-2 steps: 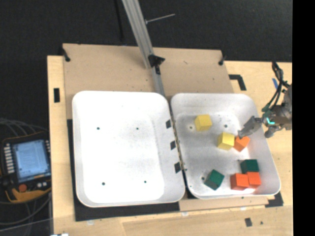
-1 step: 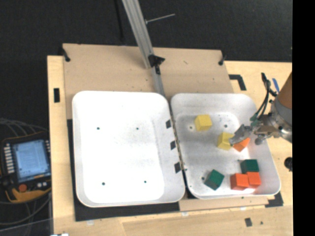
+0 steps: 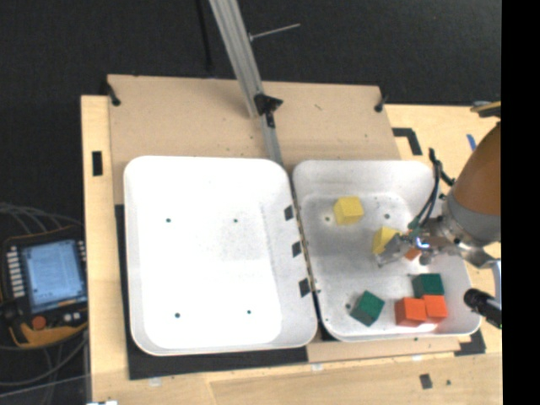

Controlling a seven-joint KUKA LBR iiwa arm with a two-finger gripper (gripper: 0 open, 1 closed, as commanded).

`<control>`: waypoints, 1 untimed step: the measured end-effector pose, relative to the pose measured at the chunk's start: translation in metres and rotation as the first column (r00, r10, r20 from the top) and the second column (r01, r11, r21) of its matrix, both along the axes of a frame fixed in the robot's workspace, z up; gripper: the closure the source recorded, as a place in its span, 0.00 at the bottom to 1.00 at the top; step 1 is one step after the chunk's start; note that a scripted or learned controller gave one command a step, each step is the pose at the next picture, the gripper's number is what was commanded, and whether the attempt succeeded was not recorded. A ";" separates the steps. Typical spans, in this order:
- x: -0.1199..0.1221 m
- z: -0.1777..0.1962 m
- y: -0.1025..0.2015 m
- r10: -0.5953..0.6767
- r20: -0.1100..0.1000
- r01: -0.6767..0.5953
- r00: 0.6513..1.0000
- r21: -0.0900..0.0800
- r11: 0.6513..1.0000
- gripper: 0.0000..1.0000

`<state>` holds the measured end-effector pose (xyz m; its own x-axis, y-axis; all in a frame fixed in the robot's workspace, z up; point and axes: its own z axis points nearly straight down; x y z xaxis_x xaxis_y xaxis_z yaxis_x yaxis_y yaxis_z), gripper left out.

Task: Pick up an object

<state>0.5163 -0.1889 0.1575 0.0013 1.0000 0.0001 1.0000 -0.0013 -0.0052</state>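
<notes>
Gripper [image 3: 403,247] sits low in the right bin [image 3: 359,180], fingers closed around a small yellow block [image 3: 386,240], as far as I see. Within that bin, another yellow block [image 3: 348,211] lies farther back, green and orange blocks nearer the front rim.

We see the arm [image 3: 477,184] entering from the right edge, its orange band uppermost and the grey wrist below it, angled down and leftward. The gripper [image 3: 400,250] sits low at the end of the wrist, pointing left; its state is too blurred to read.
</notes>
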 end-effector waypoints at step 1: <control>0.001 -0.059 0.002 -0.001 0.008 0.001 1.000 -0.003 1.000 0.00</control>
